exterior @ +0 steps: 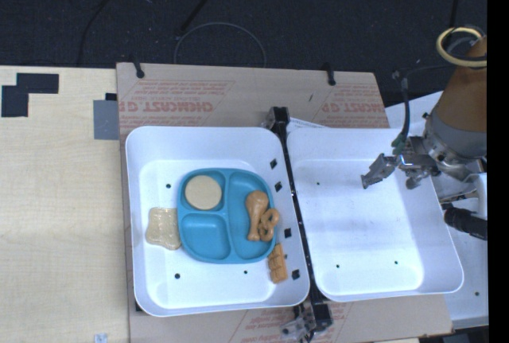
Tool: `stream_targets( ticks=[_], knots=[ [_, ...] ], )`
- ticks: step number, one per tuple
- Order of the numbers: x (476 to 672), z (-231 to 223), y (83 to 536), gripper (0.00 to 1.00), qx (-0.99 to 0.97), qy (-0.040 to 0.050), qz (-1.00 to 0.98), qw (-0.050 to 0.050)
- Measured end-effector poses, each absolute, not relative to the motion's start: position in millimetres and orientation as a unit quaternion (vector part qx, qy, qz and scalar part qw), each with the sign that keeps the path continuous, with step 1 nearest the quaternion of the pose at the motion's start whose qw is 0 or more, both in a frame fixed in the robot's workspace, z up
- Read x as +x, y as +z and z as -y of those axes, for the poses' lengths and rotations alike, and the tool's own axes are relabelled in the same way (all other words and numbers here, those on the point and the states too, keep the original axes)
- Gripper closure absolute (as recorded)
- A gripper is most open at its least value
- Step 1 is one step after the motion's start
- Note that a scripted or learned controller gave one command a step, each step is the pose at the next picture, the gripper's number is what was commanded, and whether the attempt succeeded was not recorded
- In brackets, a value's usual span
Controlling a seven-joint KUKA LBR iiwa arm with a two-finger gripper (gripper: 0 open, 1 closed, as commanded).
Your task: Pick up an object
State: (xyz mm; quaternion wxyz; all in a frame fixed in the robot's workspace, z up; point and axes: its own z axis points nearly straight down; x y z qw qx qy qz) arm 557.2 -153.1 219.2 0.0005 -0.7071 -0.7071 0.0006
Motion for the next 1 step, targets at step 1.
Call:
stream_targets(
  ticks=[1],
  knots=[
    [561.5, 149.8, 174.3, 0.00, -0.707, 0.0019, 0.707, 0.003]
  ],
)
